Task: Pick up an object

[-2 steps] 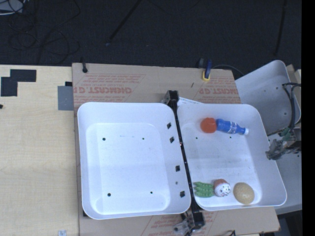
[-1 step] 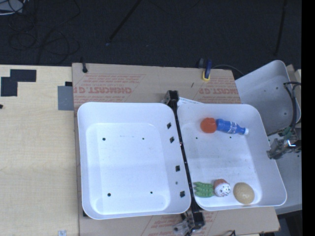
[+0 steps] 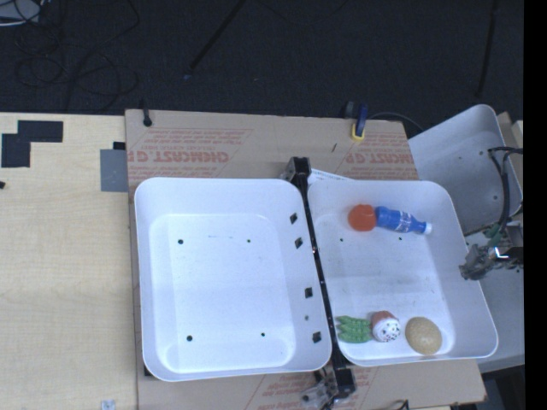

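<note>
While the gripper [image 3: 485, 259] is sitting outside the right bin [image 3: 466, 229], finger state unreadable, the blue bottle [image 3: 400, 221] is lying up-left, long axis crosswise.

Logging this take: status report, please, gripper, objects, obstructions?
Gripper outside right bin's right rim, holding nothing seen. Orange ball, blue bottle far side; green toy, spotted ball, tan ball near side. Nothing blocking.

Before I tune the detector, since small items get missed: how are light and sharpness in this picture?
Camera view: even, soft light on both white bins, faint shadows, no strong glare; the floor behind is dark; blue bottle and orange ball read clearly, the gripper at the right edge is murky.
</note>
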### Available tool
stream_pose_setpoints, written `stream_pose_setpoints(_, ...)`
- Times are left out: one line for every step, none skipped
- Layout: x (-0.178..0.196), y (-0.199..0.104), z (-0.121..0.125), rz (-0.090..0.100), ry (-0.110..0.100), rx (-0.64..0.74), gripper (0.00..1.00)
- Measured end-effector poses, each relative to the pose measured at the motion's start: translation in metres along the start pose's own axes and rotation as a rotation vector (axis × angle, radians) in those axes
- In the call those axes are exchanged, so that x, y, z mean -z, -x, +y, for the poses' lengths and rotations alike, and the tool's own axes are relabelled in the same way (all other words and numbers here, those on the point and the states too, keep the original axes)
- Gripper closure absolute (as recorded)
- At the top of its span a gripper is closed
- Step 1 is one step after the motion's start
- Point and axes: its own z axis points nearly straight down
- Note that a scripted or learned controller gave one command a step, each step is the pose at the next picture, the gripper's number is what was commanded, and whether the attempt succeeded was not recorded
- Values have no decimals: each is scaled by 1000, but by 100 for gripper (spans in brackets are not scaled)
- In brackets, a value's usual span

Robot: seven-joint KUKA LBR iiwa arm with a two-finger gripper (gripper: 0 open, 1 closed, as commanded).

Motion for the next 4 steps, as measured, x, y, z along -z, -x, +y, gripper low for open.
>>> stream_pose_setpoints(11, 1, 0, -1, 2, 1, 100)
stream_pose_setpoints(12, 1, 0, -1, 3, 0, 100)
stream_pose_setpoints(11, 1, 0, 0, 2, -2, 100)
stream_pose_setpoints(0, 0, 0, 0, 0, -2, 100)
